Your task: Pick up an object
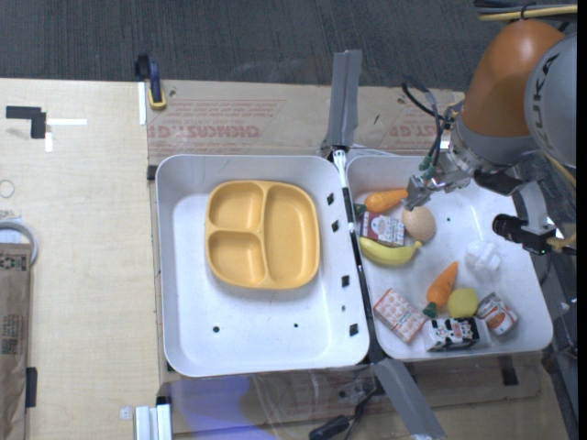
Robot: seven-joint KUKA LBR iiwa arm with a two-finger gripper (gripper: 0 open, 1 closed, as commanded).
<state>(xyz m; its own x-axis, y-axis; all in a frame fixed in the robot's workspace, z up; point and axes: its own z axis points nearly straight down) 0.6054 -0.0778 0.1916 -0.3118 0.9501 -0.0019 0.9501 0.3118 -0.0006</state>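
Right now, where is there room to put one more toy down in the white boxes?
The left bin has bare floor all around the yellow divided plate, widest along the near edge below it. The right bin is crowded: carrot, egg, banana and small cartons fill its left and near parts, with the gripper above. A small bare patch sits near its far right wall.

Beige egg (419, 224) in right bin, touching banana (389, 252).
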